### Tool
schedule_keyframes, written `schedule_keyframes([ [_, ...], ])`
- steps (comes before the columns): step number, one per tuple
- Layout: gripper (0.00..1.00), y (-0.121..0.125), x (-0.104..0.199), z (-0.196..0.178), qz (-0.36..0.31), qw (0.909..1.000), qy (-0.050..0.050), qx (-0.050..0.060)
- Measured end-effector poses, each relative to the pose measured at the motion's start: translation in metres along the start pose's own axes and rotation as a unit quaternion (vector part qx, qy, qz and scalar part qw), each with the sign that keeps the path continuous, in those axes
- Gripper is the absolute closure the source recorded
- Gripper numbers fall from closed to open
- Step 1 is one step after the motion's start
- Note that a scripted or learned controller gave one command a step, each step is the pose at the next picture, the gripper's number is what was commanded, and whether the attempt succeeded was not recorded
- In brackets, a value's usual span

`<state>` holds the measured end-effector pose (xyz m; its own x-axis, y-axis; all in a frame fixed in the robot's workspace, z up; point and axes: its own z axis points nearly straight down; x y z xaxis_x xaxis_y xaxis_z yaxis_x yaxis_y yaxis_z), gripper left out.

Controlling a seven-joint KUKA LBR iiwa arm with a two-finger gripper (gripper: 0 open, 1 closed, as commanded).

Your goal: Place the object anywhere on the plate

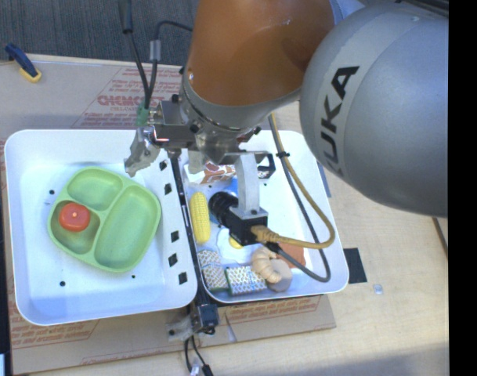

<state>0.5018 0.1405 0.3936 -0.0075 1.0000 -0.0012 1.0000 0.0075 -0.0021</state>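
Observation:
A green divided plate (128,219) lies in the left bin (27,288). A red round piece (74,217) sits in the plate's small left compartment. My gripper (197,161) hangs under the orange wrist, over the far left corner of the right bin (320,218), close to the wall between the bins. Just below it lies a yellow corn cob (199,216), lengthwise along that wall. An orange and white item (217,175) shows partly beneath the gripper. I see nothing held.
At the near end of the right bin lie a tan toy (271,269) and two patterned blocks (240,279). The grey arm covers the bin's far right. Brown cardboard (89,92) lies behind the bins.

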Motion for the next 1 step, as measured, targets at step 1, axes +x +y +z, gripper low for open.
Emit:
schedule_keyframes([
  [1, 0.0, -0.0259, -0.0444, 0.131, 0.0, 1.0, 0.0, 0.001],
])
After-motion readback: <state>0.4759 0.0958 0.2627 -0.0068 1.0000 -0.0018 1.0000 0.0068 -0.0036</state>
